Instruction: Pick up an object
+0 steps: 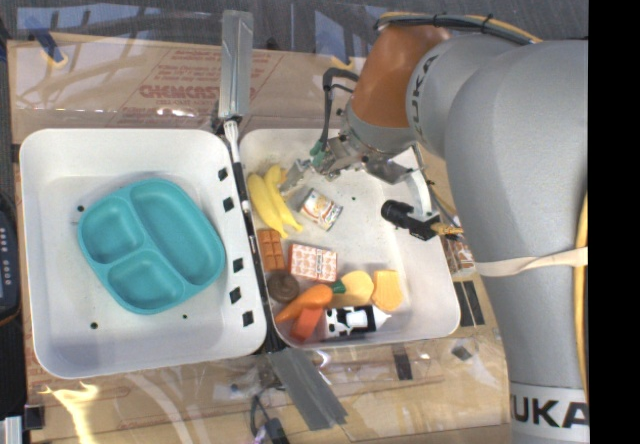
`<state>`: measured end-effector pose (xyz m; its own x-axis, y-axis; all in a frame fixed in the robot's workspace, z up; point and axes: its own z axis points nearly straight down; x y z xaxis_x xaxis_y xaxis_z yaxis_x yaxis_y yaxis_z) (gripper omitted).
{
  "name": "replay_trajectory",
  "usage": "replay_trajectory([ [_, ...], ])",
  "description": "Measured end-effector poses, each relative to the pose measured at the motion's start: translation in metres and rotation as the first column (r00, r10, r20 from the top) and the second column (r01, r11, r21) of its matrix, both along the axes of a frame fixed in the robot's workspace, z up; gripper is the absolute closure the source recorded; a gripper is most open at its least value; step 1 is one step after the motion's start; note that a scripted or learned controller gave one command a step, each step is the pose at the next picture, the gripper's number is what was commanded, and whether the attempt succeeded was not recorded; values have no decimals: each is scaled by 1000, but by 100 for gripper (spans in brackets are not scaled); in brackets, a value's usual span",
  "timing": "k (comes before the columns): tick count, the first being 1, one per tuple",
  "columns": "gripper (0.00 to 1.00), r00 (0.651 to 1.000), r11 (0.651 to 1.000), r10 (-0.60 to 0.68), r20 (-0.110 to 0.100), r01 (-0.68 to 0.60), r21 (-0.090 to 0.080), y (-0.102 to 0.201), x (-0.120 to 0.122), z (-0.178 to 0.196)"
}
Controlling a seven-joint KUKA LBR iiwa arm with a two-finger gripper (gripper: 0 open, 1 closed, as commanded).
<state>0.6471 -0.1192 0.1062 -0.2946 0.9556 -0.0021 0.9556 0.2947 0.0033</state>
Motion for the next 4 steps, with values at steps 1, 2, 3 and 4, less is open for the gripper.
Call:
replay_trajectory([
  [1, 0, 1000, 1000, -3, 5, 3, -3, -72, 11, 104],
  [2, 0, 997, 997, -77, 2, 77, 0, -27, -18, 2],
  [3, 0, 984, 984, -180, -6, 180, 2, 22, -65, 25],
  [4, 0, 990, 990, -143, -9, 143, 1, 20, -125, -16],
])
